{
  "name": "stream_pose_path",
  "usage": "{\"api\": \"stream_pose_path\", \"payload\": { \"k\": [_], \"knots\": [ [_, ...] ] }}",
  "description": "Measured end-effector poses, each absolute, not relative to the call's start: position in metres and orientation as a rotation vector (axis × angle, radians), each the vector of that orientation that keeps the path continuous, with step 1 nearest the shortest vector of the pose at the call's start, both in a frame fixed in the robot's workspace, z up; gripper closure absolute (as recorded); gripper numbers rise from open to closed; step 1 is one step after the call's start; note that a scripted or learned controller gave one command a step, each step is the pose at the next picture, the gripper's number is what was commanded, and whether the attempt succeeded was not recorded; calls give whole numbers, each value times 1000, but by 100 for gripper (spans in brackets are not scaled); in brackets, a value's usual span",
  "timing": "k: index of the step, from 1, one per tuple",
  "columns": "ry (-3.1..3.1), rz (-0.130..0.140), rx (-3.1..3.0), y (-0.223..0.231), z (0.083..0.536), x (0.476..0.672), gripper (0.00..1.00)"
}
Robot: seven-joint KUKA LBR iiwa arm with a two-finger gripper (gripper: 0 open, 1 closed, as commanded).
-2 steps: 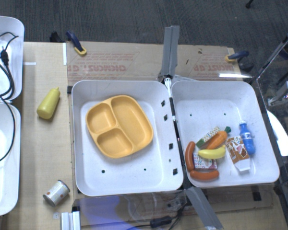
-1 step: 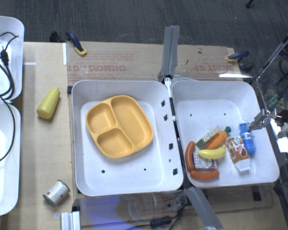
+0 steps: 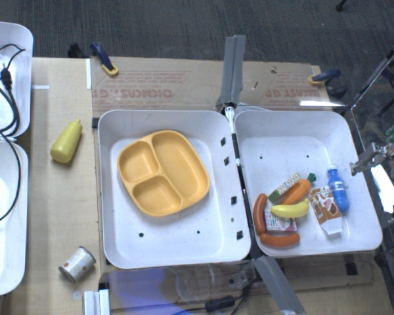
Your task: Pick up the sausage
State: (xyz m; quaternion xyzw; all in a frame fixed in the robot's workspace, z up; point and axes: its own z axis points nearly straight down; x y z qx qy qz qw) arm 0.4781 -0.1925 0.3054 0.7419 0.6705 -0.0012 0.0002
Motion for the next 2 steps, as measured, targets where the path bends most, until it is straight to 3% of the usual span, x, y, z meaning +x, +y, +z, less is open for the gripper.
{"api": "stream_pose_path", "payload": {
  "k": [2],
  "knots": [
    [2038, -4, 2390, -217, 328, 478, 0]
  ]
}}
